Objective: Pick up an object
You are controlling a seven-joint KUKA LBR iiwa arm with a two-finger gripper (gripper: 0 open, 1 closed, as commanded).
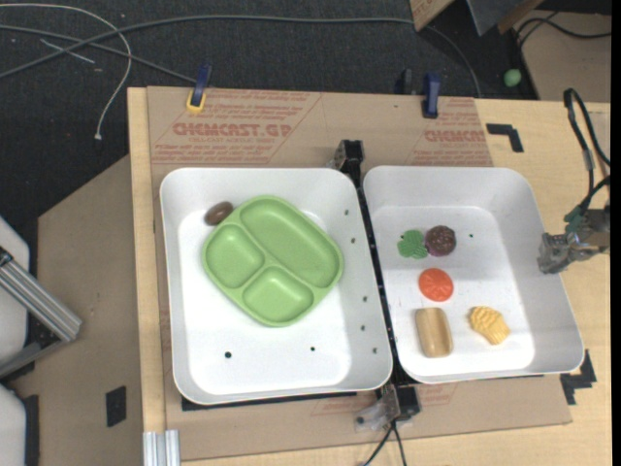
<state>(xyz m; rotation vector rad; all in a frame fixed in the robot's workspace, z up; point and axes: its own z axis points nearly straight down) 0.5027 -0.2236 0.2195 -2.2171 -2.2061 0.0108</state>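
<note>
Look to the right half of the frame: the right bin (514,197) holds your candidates. Five small things sit loosely grouped near its middle and lower part: a green leafy piece (412,245) touching a dark round piece (441,240) beside it, an orange-red round piece (436,284) just below them, then a tan loaf-shaped piece (434,330) and a yellow ridged piece (490,324) side by side nearest the lower rim. The last three lie apart from each other, which should give the jaws room to close around one alone; the touching pair looks the harder pick.

The left bin (184,260) carries a green divided tray (274,258), tilted at an angle in the frame, with a small brown piece (218,213) just off its upper left corner, against the tray's edge. That tight spot leaves little room for a finger on the tray side.

At the right edge of the frame, level with the right bin's rim, a small grey part of the gripper (560,250) shows just outside the bin wall. It is too small and blurred for you to read; I cannot tell how the jaws stand, and nothing is seen held there. By my judgement no pick has begun, since every piece rests on a bin floor.

Both bins sit on cardboard over the desk (291,124), clamped at the top edge.
</note>
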